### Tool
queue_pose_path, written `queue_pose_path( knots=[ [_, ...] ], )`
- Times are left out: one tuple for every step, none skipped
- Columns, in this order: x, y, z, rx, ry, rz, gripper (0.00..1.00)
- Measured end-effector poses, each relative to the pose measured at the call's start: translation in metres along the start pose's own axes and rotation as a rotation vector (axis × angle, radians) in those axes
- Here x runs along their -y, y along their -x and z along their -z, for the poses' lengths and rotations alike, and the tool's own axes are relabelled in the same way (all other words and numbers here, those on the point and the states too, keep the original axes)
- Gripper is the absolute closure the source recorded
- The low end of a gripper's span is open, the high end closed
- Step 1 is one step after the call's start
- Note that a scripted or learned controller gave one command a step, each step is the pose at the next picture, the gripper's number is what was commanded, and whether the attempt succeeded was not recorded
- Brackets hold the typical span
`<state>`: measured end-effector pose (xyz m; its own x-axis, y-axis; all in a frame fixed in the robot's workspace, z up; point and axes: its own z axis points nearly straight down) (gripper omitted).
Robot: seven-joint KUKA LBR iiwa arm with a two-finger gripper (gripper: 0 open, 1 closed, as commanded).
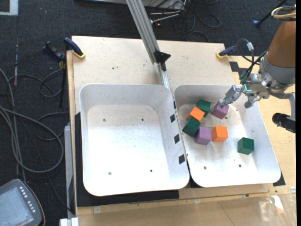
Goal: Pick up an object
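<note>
The grey arm with its orange band (283,46) reaches in from the right, and its two-finger end effector (229,99) hangs over the right shallow white bin (263,166), its tip right at a small purple block (220,110). Whether that block sits between the fingers or whether they are parted cannot be told from this view. Just left of it lie a dark green block (203,106) and an orange block (197,113), touching each other, with another dark green block (191,126) below them. A second purple block (203,135) and a second orange block (219,133) sit side by side. A third green block (245,145) lies apart to the right. The left white bin (94,126) sits beside it on the pale tabletop (117,60).
</note>
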<state>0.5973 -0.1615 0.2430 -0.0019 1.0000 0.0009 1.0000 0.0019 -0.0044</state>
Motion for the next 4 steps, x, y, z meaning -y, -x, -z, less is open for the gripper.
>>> queue_pose_path(
  knots=[
    [-0.001, 0.0, 0.003, 0.001, 0.004, 0.001, 0.0],
    [0.001, -0.002, -0.062, 0.0, -0.002, -0.002, 0.0],
    [-0.005, 0.006, -0.116, 0.0, -0.001, -0.003, 0.0],
    [-0.005, 0.005, -0.15, 0.001, 0.001, -0.002, 0.0]
  ],
)
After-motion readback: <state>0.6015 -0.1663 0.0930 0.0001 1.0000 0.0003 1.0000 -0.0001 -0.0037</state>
